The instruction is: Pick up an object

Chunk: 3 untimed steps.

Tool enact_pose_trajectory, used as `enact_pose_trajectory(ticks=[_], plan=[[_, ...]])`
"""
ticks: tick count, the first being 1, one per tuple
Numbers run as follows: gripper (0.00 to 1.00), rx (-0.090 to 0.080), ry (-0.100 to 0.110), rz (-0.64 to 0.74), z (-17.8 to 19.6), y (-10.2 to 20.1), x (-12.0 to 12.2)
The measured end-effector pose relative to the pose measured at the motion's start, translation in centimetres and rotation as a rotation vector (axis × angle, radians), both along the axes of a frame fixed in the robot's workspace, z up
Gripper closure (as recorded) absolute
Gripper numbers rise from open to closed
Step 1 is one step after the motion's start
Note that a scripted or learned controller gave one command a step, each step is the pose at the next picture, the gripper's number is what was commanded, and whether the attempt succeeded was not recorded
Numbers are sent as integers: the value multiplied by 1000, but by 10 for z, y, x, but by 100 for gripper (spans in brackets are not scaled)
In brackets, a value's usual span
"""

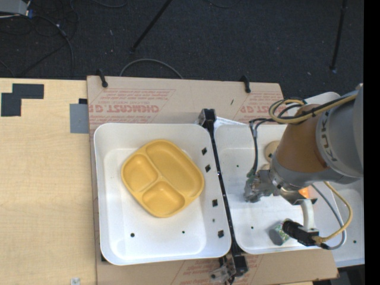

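Note:
A yellow plate (162, 177) with three compartments lies flat in the left bin (113, 230), toward its back. My gripper (255, 190) hangs low over the floor of the right bin (249, 236), near that bin's left-centre, pointing down. Nothing shows in its grasp. A pale tan round thing (271, 151) peeks out from behind the arm at the back of the right bin; most of it is hidden.
A black divider (218, 183) runs between the two bins. The grey and orange arm (314, 144) covers the right bin's right half. Cardboard (148, 103) lies under and behind the bins, with the wooden bench (41, 189) to the left.

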State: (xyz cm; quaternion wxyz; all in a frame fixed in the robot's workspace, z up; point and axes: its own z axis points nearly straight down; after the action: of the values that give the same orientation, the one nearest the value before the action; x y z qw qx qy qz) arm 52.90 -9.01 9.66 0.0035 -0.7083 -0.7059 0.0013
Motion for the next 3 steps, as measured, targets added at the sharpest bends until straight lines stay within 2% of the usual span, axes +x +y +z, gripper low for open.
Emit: enact_pose_trajectory(ticks=[2,3], plan=[[100,-3,-4,3,84,-2,-9],[100,-3,-6,6,131,7,-5]])
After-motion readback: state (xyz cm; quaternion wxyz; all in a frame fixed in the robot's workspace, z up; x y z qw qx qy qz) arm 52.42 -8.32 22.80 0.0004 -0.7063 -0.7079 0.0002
